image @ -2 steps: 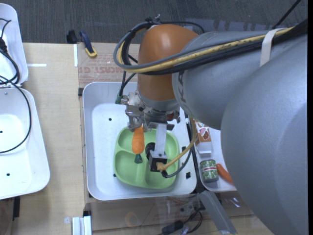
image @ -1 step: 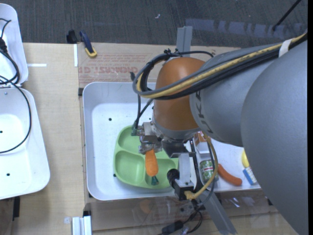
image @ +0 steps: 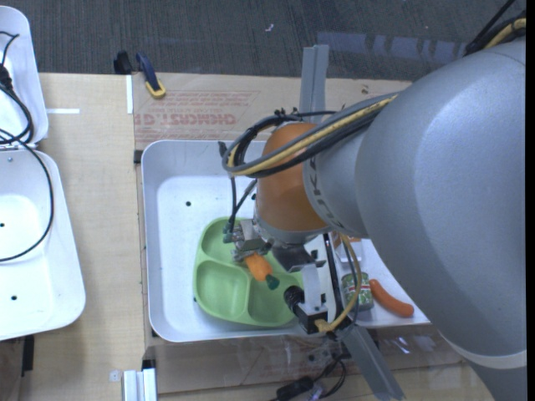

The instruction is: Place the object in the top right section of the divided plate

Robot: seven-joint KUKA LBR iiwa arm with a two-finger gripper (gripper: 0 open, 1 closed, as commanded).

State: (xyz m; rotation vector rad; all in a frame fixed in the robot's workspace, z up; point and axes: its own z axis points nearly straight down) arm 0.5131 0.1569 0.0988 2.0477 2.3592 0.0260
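Over the green divided plate (image: 219, 291), the jaws (image: 253, 256) hang below the arm's orange wrist band (image: 288, 186). Whether they are parted or closed cannot be told; the wrist housing hides them. A small orange carrot-like object (image: 259, 267) with a green tip lies directly beneath this assembly, at the far right part of the plate. Its long axis runs diagonally, orange end toward far left, green tip toward near right. Whether anything grips it cannot be told.

The plate sits in the near half of the right white bin (image: 167, 215), and its visible sections show bare green surface apart from the orange object. Two small dark holes mark the bin floor. A second orange carrot-shaped item (image: 393, 300) lies at the right of the bin, beside a small can (image: 358, 294) with a green label; the label text is too small to read.

Black and yellow cables (image: 276, 144) loop around the wrist. The grey arm body (image: 435, 199) covers the right of the scene.

Beyond the bin's far edge, a cardboard sheet (image: 196, 107) on the worktop (image: 92, 140) carries red printed lettering, seen reversed and not clearly legible. A blue and yellow clamp (image: 149, 75) sits at the far edge of the worktop. The left white bin (image: 63, 274) holds a black cable (image: 33, 215).
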